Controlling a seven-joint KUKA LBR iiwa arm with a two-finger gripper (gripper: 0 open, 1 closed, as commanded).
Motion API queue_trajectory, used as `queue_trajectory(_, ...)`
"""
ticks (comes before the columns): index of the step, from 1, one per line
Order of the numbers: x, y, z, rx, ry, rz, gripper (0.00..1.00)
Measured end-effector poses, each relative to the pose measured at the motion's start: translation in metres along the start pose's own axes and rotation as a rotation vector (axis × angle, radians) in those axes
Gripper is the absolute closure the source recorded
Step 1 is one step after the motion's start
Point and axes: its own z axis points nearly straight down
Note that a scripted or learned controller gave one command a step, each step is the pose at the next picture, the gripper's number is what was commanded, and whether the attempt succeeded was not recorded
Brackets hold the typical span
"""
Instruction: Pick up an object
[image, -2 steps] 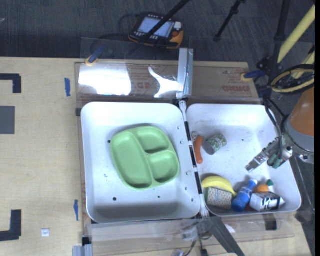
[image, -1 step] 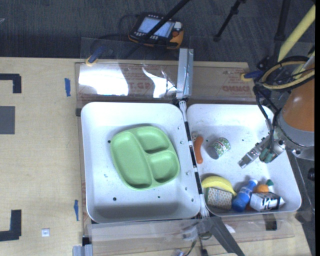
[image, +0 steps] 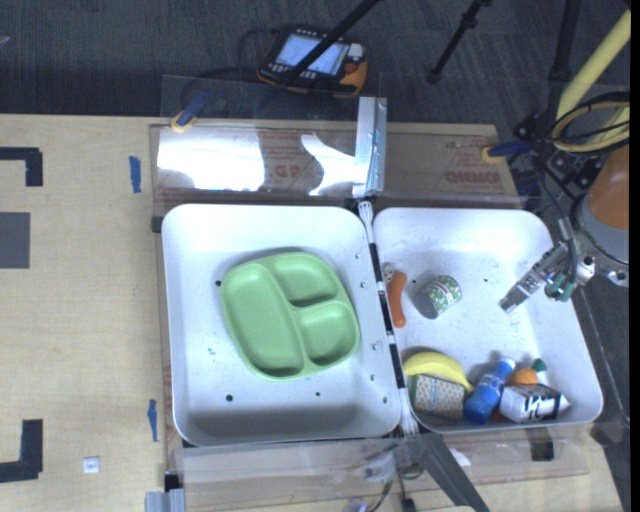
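So the grey two-finger gripper (image: 522, 292) sits over the right side of the right white bin (image: 480, 235) – can't tell if the fingers are apart or together. Nothing's between them. A small round can (image: 439, 293) sits mid-bin beside an orange carrot-shaped toy (image: 397, 298); a yellow banana (image: 436, 366), blue bottle (image: 486, 393) and white bottle (image: 532, 403) crowd the near wall. A green divided plastic plate (image: 290, 313) lies in the left white bin (image: 200, 250).

Arm (image: 612, 205): grey casing, rounded, with an orange band above the wrist.
Wrist: pale grey block with small dark fittings and a teal-green spot.
Gripper (image: 512, 302): two slim metallic fingers, silver-grey with darker edges.
Cables: too blurred to tell from the arm.
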Motion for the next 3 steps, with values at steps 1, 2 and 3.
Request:
queue_trajectory(1, -0.061, -0.006, 0.009, 0.0, -0.001, -0.083, 1.0)
queue_trajectory(2, -0.072, 0.018, 0.003, -0.001, -0.002, -0.202, 1.0)
queue_trajectory(3, -0.093, 0.017, -0.069, -0.001, -0.003, -0.316, 1.0)
